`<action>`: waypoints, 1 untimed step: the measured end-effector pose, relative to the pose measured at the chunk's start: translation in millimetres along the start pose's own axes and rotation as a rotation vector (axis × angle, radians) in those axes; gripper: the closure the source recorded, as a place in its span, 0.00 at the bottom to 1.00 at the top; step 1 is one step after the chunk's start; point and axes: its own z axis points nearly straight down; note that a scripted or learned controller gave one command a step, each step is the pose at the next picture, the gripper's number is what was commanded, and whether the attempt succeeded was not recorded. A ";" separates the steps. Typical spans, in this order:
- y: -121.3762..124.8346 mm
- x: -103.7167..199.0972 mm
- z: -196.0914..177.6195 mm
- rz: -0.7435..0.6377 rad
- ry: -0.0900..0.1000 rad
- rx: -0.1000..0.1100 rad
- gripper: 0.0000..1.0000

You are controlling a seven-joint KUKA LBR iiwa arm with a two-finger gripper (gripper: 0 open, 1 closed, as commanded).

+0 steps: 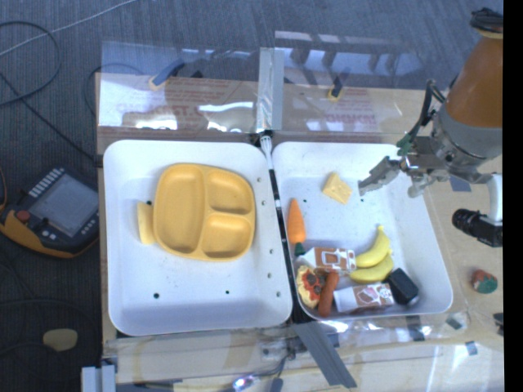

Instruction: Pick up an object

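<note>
The claw (pixel 392 174), its two fingers spread and holding nothing, hovers over the right bin (pixel 425 227) in the approach step, with the cheese wedge (pixel 336 188) just left of it, so the next move calls for lowering onto it.

Grey carpet (pixel 204 15), loose white cable (pixel 106 8)

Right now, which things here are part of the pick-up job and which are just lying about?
Part of the job:
gripper over the right bin
cheese wedge
carrot
banana
pizza slice
black block

Lying about:
yellow divided plate in the left bin
handheld controller on the floor
</note>
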 end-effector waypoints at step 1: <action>-20.8 -21.6 101.0 -0.008 0.000 0.001 0.00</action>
